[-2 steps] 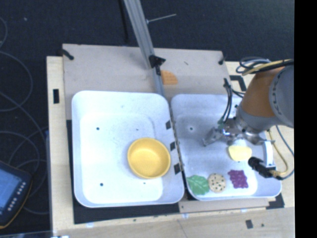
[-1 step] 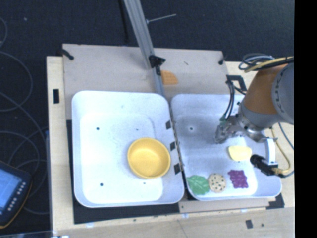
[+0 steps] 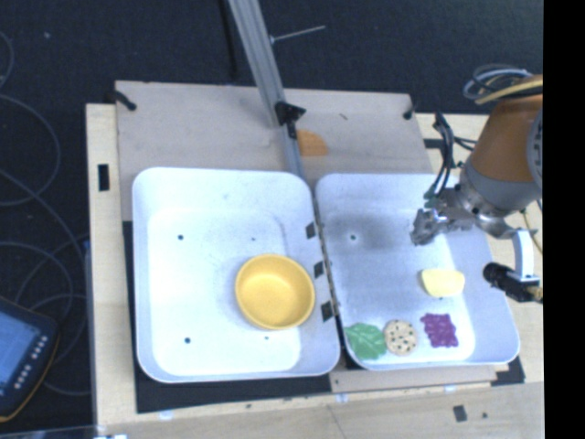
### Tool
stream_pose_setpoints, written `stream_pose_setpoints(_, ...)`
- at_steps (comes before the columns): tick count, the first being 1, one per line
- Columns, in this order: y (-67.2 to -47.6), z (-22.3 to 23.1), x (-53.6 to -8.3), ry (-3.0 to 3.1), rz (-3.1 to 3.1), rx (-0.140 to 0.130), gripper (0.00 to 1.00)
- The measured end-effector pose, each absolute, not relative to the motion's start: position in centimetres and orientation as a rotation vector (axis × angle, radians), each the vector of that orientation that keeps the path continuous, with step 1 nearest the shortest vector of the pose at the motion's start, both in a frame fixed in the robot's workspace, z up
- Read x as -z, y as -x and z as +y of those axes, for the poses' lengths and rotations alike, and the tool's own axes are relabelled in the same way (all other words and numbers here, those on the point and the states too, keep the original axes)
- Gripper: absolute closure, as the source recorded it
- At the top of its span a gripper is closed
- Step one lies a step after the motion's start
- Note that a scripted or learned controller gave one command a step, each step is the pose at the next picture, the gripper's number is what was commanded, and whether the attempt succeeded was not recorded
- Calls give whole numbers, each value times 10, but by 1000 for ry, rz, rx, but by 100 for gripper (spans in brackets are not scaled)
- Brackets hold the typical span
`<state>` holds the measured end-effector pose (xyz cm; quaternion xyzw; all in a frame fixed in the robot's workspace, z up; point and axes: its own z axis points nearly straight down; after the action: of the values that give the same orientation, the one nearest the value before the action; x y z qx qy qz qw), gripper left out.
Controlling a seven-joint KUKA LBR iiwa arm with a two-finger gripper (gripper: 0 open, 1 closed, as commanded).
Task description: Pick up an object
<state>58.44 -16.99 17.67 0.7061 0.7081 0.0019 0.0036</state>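
Two white bins are seen from above on a bench (image 3: 105,245): a yellow bowl (image 3: 274,291) is set in the left bin (image 3: 174,218). In the right bin (image 3: 366,218), the gripper (image 3: 422,231) is held above bare floor, nothing visibly between its fingers; whether it is spread cannot be told. A pale yellow piece (image 3: 442,282) lies just below it, and a green piece (image 3: 366,338), a cookie (image 3: 399,336) and purple grapes (image 3: 440,329) are lined along the near wall.

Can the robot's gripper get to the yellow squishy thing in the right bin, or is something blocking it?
Probably yes. The gripper hangs over the right bin, just above the pale yellow piece, with bare bin floor between them. The green piece, cookie and purple piece lie apart, nearer the front edge.
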Motion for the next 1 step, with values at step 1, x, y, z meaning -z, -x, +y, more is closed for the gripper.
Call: stream_pose_setpoints(1,-593,-171,-240,-2212,2219,-6,100)
